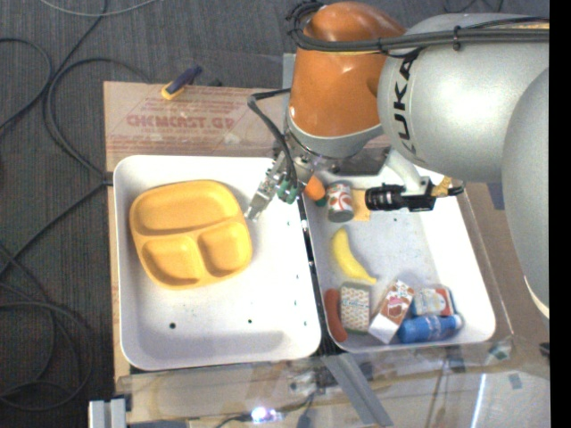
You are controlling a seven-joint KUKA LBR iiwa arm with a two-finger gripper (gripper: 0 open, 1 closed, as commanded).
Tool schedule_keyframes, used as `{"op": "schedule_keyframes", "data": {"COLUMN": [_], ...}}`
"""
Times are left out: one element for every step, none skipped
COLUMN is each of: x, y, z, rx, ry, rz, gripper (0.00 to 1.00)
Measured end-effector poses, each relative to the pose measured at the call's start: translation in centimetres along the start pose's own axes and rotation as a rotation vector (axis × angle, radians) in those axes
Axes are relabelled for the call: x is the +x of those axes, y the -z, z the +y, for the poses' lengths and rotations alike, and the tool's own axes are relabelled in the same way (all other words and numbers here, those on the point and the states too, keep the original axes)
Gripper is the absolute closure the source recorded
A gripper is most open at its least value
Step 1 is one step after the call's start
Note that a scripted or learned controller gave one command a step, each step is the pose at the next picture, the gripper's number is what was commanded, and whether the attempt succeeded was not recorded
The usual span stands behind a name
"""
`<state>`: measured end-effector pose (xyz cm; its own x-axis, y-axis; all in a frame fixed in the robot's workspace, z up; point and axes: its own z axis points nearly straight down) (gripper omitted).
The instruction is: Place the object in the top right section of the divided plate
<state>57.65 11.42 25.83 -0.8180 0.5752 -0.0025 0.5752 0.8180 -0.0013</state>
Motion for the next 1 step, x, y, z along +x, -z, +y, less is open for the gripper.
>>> {"op": "schedule_keyframes", "data": {"x": [-0.53], "y": [-7.54], "z": [-8.55], "rx": [0.001], "ry": [-0.097], "rz": [0.004], "gripper": [1.00]}}
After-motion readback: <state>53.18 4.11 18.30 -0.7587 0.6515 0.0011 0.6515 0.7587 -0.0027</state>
